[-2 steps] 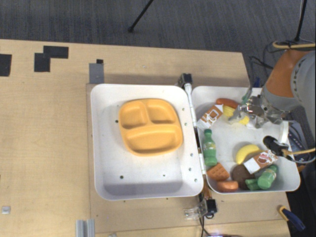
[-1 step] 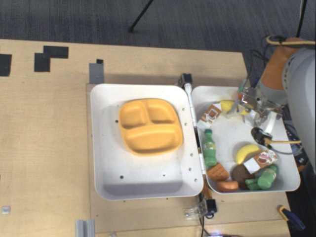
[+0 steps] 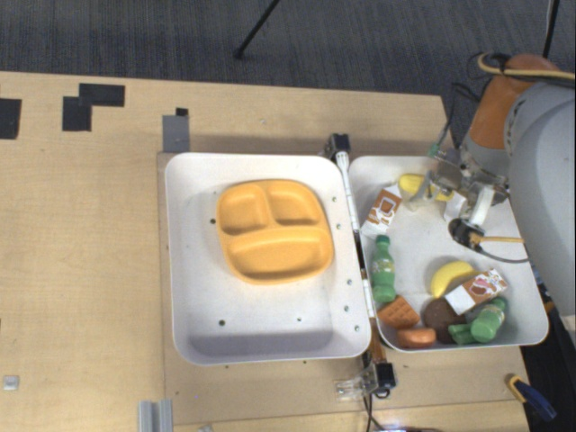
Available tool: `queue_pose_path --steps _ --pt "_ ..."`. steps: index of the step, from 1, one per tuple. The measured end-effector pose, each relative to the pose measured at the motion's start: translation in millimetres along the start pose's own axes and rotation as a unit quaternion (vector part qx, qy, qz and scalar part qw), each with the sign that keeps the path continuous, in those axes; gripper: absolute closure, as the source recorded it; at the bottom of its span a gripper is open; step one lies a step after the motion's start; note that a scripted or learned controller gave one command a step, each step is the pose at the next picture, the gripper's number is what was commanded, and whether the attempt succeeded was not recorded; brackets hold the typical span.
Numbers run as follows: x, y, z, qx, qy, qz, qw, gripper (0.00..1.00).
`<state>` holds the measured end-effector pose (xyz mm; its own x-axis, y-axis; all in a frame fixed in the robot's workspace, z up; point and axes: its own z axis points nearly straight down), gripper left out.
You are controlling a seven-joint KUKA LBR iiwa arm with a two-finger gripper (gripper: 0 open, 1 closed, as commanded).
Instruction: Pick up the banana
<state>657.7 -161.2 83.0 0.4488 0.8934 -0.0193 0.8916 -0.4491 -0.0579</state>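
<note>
Plywood bench (image 3: 81, 268), pale and matte, carries 2 shallow white bins side by side, with dark grey carpet (image 3: 270, 16) beyond its far edge and a thin black tripod leg (image 3: 270, 14) crossing that floor. Black rectangular marks sit on the far left of the wood. The left bin (image 3: 198, 331), smooth plastic with rounded corners, holds an orange tray (image 3: 273, 229) moulded into 3 compartments. The right bin (image 3: 526, 327) holds small toy foods: the banana (image 3: 450, 276), a short curved yellow piece, lies toward the near right, touching a brown-and-white carton (image 3: 477, 291). A green bottle (image 3: 383, 271) lies along the left wall, with a waffle-textured orange piece (image 3: 399, 314) just near of it. The gripper (image 3: 461, 190) hangs over the bin's far right, apart from the banana; whether its jaws are spread or pressed together I cannot tell.
</note>
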Motion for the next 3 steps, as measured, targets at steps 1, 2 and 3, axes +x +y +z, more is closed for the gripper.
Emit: queue_pose_path --steps 1,2,3 --pt "3.8 2.5 -12.1 -0.011 0.003 -0.003 0.9999 1.0" --pt "2.1 0.6 -10.6 -0.005 0.002 -0.003 1.0 0.0" --pt "-7.1 -94.8 2.0 -0.031 0.009 -0.029 0.9991 0.0"
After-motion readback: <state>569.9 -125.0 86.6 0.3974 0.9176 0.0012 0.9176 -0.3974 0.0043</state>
